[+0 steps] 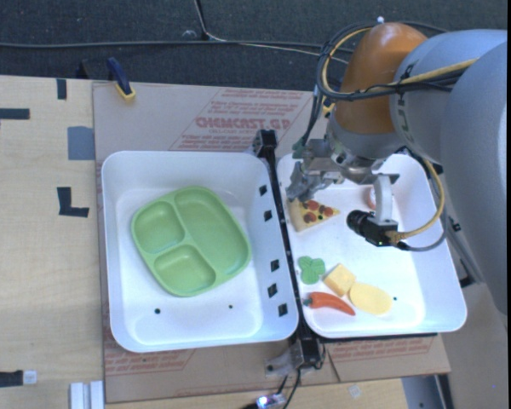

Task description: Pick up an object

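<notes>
My gripper [305, 187] hangs just above the pizza slice [313, 214] at the right bin's [434, 313] left wall; whether my fingers are open or closed, I cannot tell. Below the slice lie a green piece [311, 269], cheese wedge [339, 279], red pepper [332, 303] and yellow piece [370, 298]

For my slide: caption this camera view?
Gripper over pizza slice in right bin; green tray in left bin.
</notes>
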Robot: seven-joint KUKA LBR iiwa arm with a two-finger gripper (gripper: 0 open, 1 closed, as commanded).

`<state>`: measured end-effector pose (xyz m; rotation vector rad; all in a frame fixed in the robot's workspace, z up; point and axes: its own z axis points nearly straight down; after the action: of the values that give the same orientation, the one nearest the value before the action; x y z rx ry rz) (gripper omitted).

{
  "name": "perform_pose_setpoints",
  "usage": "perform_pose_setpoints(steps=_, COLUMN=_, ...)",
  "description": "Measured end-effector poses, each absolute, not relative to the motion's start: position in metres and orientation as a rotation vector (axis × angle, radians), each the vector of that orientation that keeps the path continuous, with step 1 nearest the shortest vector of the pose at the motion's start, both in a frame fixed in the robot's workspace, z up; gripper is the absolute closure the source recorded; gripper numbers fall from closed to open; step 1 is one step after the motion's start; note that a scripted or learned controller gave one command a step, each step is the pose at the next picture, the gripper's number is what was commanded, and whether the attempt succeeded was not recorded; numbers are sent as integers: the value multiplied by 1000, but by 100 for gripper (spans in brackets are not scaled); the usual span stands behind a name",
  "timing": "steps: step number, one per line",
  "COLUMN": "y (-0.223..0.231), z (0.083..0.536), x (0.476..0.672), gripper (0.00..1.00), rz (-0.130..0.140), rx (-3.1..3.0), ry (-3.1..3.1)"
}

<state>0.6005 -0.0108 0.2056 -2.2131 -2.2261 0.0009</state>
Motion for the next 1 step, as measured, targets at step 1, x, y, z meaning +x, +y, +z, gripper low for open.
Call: perform_pose_setpoints(steps=1, y=49, z=218, x=605, gripper=100, rz=-1, rx=-2212, ry=-2229)
